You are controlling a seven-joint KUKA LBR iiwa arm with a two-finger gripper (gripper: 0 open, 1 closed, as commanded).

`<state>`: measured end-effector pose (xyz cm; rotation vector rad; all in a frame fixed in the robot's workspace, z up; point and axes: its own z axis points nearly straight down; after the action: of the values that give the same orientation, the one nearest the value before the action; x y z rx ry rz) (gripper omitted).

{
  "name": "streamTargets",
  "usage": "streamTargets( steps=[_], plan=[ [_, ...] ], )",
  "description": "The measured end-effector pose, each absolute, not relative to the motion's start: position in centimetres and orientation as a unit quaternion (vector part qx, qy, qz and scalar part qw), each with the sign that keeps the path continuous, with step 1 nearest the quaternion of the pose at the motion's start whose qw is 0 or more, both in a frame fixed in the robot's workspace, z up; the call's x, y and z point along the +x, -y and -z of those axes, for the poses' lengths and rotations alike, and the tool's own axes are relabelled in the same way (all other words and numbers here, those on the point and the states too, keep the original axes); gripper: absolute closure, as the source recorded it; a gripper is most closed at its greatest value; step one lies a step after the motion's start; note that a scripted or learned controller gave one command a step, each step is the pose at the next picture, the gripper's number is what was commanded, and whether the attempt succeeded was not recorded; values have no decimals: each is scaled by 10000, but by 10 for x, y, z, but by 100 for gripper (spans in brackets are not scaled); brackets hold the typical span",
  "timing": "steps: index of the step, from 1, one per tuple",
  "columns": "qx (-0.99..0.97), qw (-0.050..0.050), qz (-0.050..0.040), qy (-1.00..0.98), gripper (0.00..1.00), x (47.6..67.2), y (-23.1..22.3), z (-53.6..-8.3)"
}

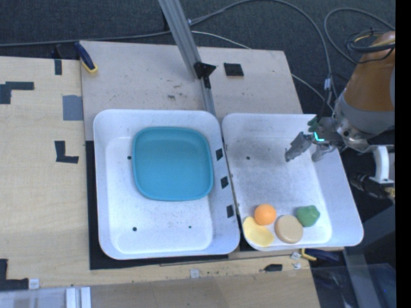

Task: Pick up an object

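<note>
Several small objects lie along the front edge of the right bin (257, 165): an orange ball (264, 214), a flat yellow piece (257, 234), a tan round object (289, 230) and a green object (308, 215). My gripper (307, 151) hangs over the right bin's far right part, well behind these objects. It is open, with nothing between its fingers. One grey finger (296, 148) points down-left toward the bin floor.
A square blue plate (172, 163) lies in the left bin (115, 223). A metal pole (186, 37) slants up from between the bins at the back. Cables run over the dark floor behind the arm (369, 88).
</note>
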<state>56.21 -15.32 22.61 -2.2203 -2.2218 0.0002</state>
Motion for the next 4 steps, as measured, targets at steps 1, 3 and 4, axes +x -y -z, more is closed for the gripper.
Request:
streamTargets(
  steps=[1, 3, 4],
  plan=[
    [-7069, 4, -1, 7073, 0, 562, 153, -226],
    [-7070, 18, -14, 7073, 0, 565, 149, -129],
    [-7069, -3, -2, 7073, 0, 565, 149, -89]
  ],
)
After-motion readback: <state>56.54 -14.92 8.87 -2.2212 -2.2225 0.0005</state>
